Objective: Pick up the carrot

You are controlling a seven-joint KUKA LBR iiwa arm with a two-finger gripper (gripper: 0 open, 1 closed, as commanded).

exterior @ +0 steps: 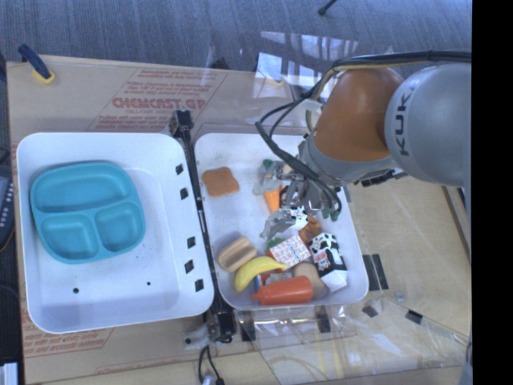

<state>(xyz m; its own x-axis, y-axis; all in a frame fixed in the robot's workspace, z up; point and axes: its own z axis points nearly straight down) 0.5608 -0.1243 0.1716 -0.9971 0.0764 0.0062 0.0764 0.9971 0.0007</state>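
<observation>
The carrot (pixel 273 200) is a small orange piece with a green top, lying in the right bin (pixel 240 155) near its middle right. My gripper (pixel 292 212) hangs low over the bin just right of the carrot, its body covering part of it. The view gives no sign of the carrot being lifted. The grey arm with its orange band (pixel 357 119) reaches in from the right, above the bin's far right corner.
A brown bread slice (pixel 220 181) lies left of the carrot. Near the bin's front sit a bun (pixel 237 253), a banana (pixel 256 271), a red sausage (pixel 282 291), a patterned box (pixel 290 251) and a cow-print carton (pixel 327 255). The left bin (pixel 48 295) holds a blue divided plate (pixel 86 209).
</observation>
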